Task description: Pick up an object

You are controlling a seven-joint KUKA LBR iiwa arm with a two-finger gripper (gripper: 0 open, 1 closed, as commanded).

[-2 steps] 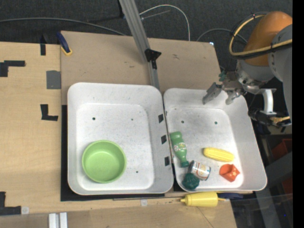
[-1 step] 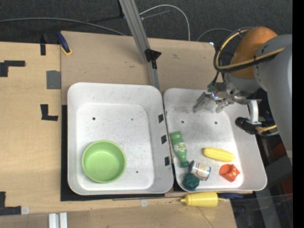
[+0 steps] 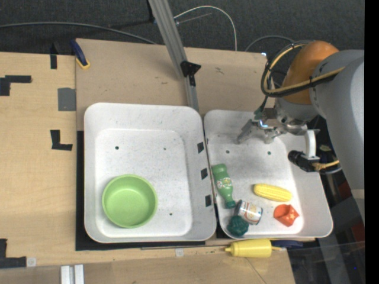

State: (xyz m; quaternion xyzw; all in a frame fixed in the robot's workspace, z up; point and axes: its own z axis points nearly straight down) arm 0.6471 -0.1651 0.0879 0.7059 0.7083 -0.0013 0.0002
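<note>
Wooden bench (image 3: 136, 70), two white bins (image 3: 95, 158), yellow bottle (image 3: 251, 248) at front edge

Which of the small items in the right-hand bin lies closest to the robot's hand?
The green bottle. It lies on its side just below the hand, while the yellow corn, can and red piece sit farther down.

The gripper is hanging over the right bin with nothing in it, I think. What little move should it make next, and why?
Probably a short move toward the near end of the right bin. The gripper hangs over the bare far part, with nothing between its fingers, while the corn cob, green bottle, small can and red piece all lie nearer the camera. The corn cob lies apart from the others, so it looks easiest.
</note>
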